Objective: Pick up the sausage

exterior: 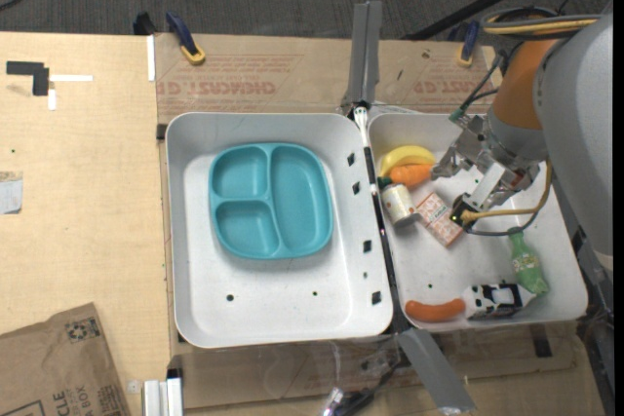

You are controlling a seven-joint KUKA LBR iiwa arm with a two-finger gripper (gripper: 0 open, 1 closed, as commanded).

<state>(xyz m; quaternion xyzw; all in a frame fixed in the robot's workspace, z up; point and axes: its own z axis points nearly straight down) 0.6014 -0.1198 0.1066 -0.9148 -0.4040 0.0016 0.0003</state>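
We locate the claw (469, 207) inside the right bin (561, 219), reaching in from the right below the orange band (520, 85) on the grey arm (585, 112); its dark tip sits just beside the right edge of a small patterned card packet (440, 216); we cannot tell how far the claw is parted, and we see nothing gripped in it.

Around the claw, in the same bin, we note the following items; a small silver can (398, 204) lies on its side to the left of the packet, touching or nearly touching it; above the can, an orange carrot-like piece (410, 174) rests against a yellow banana (408, 156) near the bin's upper left corner; to the lower right of the claw, a green bottle-shaped item (527, 270) lies near the right wall; below that, a black-and-white object (495, 298) sits at the front wall.

The sausage (436, 310) lies flat along the front wall of the right bin, just left of the black-and-white object and well apart from the claw.

The left bin (185, 239) holds a teal divided plate (272, 201) with three compartments; both bins rest on a brown cardboard-covered bench (78, 209).
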